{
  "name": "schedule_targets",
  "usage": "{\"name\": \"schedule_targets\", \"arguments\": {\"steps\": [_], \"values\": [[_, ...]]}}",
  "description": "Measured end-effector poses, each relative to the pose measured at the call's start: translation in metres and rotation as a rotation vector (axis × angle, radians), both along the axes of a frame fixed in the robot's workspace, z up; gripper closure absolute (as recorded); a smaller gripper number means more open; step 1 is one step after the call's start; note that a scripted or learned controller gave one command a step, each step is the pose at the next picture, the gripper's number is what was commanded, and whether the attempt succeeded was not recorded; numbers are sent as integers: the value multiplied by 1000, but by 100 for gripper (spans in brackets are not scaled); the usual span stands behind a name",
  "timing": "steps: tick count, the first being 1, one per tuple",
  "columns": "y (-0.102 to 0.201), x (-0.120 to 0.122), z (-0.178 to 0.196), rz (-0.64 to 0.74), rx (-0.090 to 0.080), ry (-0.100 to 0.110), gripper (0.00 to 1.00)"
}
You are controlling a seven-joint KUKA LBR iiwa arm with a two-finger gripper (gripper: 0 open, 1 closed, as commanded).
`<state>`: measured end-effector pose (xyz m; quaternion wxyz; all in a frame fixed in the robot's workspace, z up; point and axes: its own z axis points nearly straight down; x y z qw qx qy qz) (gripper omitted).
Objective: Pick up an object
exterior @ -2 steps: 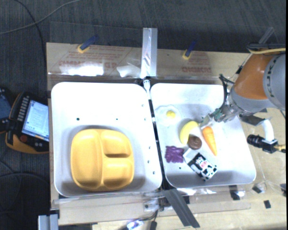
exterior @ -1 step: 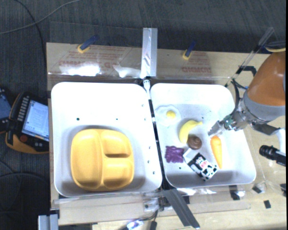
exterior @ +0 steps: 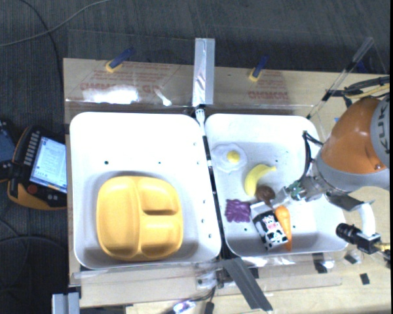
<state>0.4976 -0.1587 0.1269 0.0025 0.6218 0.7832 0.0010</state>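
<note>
Fingers' state cannot be told as the gripper (exterior: pixel 289 197) hovers beside a carrot (exterior: pixel 283 224) and brown ball (exterior: pixel 266 193); approach step, descent needed next

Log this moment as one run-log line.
arm: over right bin | gripper: low beside banana and carrot | grasp: cannot tell | left bin: yellow tray | task: no object lifted

Tray (exterior: pixel 139 216) in left bin (exterior: pixel 92 136); banana (exterior: pixel 257 176) in right bin (exterior: pixel 288 126).
</note>
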Motion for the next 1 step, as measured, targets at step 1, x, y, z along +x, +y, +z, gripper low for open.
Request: {"name": "schedule_targets", "arguments": {"steps": [1], "values": [[68, 48, 103, -148, 0, 6, 100]]}}
